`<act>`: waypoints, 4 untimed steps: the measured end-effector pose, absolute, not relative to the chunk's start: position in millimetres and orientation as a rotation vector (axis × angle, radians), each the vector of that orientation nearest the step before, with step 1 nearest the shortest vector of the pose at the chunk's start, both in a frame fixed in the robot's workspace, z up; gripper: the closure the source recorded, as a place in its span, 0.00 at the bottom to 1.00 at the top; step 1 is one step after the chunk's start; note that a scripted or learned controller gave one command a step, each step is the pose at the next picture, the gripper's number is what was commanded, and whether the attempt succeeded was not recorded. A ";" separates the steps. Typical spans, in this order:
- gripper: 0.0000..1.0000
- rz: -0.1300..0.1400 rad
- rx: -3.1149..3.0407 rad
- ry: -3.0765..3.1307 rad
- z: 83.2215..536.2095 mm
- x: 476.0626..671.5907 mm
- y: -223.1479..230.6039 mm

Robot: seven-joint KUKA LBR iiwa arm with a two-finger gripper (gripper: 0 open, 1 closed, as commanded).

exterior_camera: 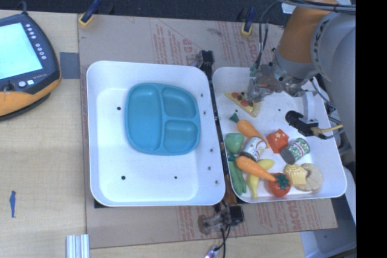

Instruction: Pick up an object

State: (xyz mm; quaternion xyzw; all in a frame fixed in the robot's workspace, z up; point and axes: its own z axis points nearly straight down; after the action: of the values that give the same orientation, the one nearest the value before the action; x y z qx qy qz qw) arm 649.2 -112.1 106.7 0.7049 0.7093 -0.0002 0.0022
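Note:
The right bin (329, 187) holds a heap of toy food. A pizza slice (243, 101) lies near its far left corner. Below it lie an orange carrot (249, 129), a green pepper (234, 142), a small labelled jar (256, 146), a red block (277, 140), a tin can (295, 150), a second carrot (256, 168), a corn cob (294, 174), a tomato (277, 187) and a biscuit (313, 177). My gripper (256, 92) hangs low over the bin's far part, right beside the pizza slice's right end.
The left bin (103, 130) carries a blue divided plate (162, 118). A tablet-like pendant (24, 60) rests on the bench at far left. Clamps sit at the bench's back edge (89, 11).

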 end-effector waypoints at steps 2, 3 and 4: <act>0.00 0.001 2.219 2.225 94.4 657.5 -130.5; 1.00 0.002 2.216 2.226 105.9 658.4 -131.0; 0.00 0.001 2.216 2.227 105.6 658.2 -131.0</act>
State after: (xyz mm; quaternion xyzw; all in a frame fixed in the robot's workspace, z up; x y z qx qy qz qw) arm 658.2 -131.0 105.6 0.7053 0.7089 0.0003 0.0000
